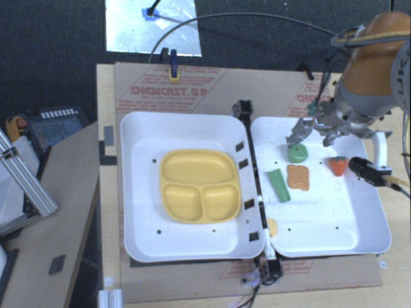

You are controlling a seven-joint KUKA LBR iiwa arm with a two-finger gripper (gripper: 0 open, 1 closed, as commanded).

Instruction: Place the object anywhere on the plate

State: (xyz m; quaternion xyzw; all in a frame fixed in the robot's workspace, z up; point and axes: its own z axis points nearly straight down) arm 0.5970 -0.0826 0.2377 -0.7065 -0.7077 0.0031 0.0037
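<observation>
Single fixed camera, mounted above the table (pixel 109 101), looks down obliquely on both bins (pixel 138 172); arm (pixel 376 56) enters from 3 o'clock

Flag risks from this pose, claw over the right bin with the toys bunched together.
1. The claw sits just above the green round piece, with the orange slab and green stick close by; a descent might nudge the neighbours.
2. The yellow plate lies in the left bin; carrying across the divider could snag.

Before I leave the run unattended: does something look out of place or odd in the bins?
One thing: a small yellow piece sits jammed at the right bin's left edge, near the divider. The yellow three-compartment plate lies flat and level.
</observation>
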